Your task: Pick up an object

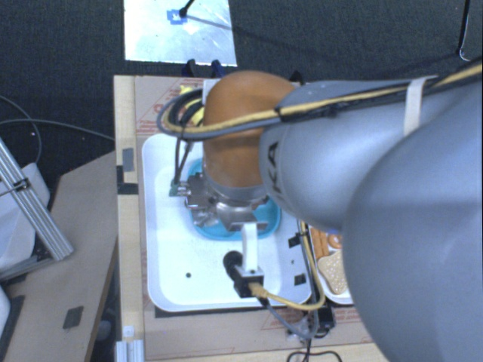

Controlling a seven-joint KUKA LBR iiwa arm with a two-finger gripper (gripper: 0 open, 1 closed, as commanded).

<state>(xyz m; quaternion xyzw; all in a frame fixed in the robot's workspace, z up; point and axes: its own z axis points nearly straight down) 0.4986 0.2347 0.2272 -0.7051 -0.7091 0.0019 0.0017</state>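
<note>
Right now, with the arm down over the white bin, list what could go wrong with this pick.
1. The arm hides most of the blue plate, so a missed grasp could pass unseen from this camera.
2. The plate looks flat and low on the floor of the bin, so it may slide or slip instead of lifting.

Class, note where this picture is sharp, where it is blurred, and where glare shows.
Camera view: the grey arm close to the lens is soft and out of focus; the white bin is sharper; glare washes out the shiny sheet at the top.
</note>
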